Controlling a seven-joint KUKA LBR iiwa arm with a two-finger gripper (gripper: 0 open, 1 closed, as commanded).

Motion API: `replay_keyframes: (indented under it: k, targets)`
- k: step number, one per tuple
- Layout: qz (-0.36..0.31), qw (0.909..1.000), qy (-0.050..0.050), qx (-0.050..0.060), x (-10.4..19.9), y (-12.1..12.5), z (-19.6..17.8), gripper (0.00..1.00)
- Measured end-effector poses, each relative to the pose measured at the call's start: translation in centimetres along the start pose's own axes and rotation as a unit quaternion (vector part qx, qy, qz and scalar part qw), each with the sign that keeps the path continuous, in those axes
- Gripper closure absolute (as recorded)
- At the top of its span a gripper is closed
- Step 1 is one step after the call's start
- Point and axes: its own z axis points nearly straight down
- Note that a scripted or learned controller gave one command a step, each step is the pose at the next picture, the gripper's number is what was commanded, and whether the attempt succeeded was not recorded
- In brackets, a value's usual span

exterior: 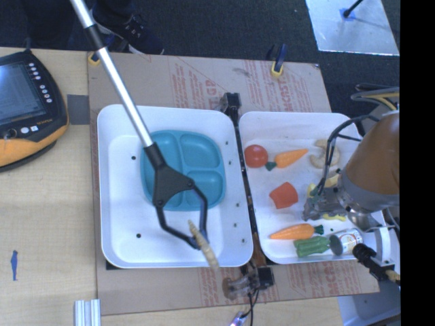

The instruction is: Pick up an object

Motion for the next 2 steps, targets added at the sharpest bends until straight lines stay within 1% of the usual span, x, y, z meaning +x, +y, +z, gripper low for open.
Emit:
replay_keyframes:
  k: [1,2]
  targets:
    - [0.003,1.0,0.003,0.003,-0.41,11.94,1.43,1.0]
    - [0.003,1.0,0.003,0.004,-0.43,11.93,1.43,0.0]
